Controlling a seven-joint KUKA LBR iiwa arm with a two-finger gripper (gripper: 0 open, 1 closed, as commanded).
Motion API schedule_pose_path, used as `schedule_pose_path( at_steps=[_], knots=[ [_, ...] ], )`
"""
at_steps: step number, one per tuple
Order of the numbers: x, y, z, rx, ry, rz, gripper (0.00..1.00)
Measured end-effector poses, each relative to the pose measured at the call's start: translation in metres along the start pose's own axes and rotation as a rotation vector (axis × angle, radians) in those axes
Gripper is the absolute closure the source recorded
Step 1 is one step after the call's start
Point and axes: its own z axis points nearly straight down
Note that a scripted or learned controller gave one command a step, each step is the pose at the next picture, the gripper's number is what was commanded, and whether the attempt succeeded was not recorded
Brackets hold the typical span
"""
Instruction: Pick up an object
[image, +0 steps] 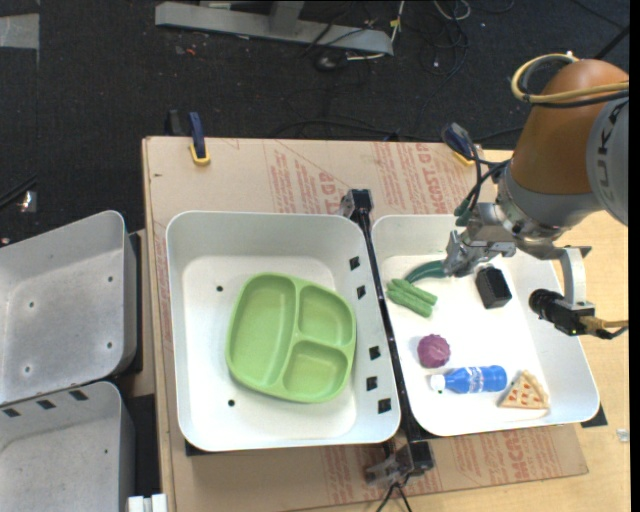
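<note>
While over right bin (575, 350), jaws beside teal object (428, 270)

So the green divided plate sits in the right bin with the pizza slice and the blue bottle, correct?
Not quite. The camera view shows the green divided plate in the left bin, alone. The pizza slice and the blue bottle do lie in the right bin.

Set high above the bench (250, 170) and tilted downward at a slant, far enough back to take in both white bins (190, 250) side by side at centre frame, dark floor along the top, and the arm (570, 120) entering from the upper right.
</note>
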Motion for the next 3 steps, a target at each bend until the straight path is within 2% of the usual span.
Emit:
schedule_pose_path(
  at_steps=[3],
  knots=[
    [0.161, 0.053, 0.007, -0.004, 0.0, 0.0, 1.0]
  ],
)
